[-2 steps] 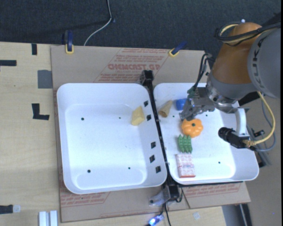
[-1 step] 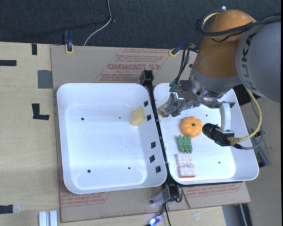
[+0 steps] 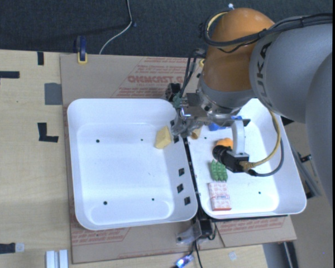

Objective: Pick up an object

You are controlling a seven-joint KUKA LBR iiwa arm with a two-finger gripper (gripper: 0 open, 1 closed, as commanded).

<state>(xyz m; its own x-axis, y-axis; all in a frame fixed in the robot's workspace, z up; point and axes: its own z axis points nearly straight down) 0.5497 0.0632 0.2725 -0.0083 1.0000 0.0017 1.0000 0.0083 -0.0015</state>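
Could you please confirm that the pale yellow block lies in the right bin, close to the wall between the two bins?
Not quite. The pale yellow block lies in the left bin, not the right one. The rest holds: it sits close to the wall between the two bins, as the camera view shows.

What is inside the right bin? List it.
In the right bin: a green block, a red-and-white box, and, partly seen, an orange piece and a blue piece. The arm covers the bin's far end; anything under it is hidden.
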